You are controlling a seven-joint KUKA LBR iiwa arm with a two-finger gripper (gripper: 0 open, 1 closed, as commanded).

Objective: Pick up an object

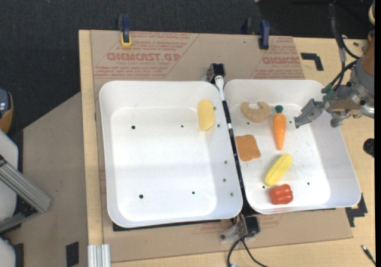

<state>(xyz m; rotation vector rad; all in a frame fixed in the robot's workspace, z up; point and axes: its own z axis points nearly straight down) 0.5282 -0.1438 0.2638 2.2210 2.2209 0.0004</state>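
Camera view, grey two-finger gripper [321,112] fingers spread, nothing pinched, above right shallow white bin [339,164], near orange plastic carrot [279,131].

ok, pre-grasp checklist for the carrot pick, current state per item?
1. Gripper over the right bin: ok, at its right side near the upper edge.
2. Nothing between the fingers: ok, none seen.
3. Carrot reachable: ok, just left of the gripper, lying lengthwise, green top toward the far rim.
4. Space around the carrot: ok, apart from the tan piece, toast and corn.
5. Finger opening wide enough: cannot tell.
6. Cables by the wrist free of the bin: ok, they hang outside its rim.
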